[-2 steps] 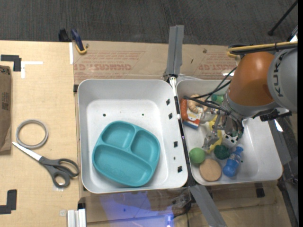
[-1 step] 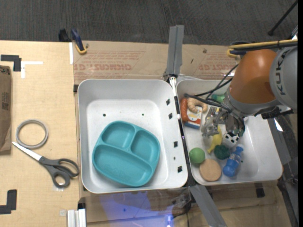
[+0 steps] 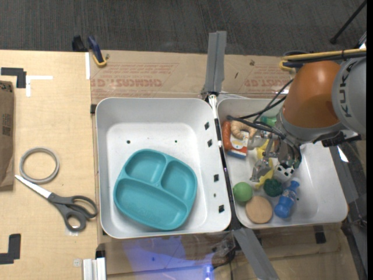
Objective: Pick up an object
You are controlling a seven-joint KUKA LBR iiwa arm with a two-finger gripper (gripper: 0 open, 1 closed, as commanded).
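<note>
My gripper point(image 3: 260, 169) reaches down into the right bin point(image 3: 317, 174), among a pile of small objects. Right by it are a yellow piece point(image 3: 266, 161) and a black-and-white spotted item point(image 3: 284, 171). Just below it lie a green ball point(image 3: 243, 192), a dark green object point(image 3: 272, 186), a tan round disc point(image 3: 259, 210) and a blue toy point(image 3: 284, 204). An orange, red and white item point(image 3: 235, 137) rests at the bin's upper left. The arm's orange band point(image 3: 312, 95) hides the bin's back part.
The left bin point(image 3: 111, 127) holds a teal divided plate point(image 3: 155, 188). On the bench to the left lie scissors point(image 3: 61, 203), a roll of tape point(image 3: 39, 164) and a brown bag point(image 3: 5, 133). A grey divider point(image 3: 216, 63) rises between the bins at the back.
</note>
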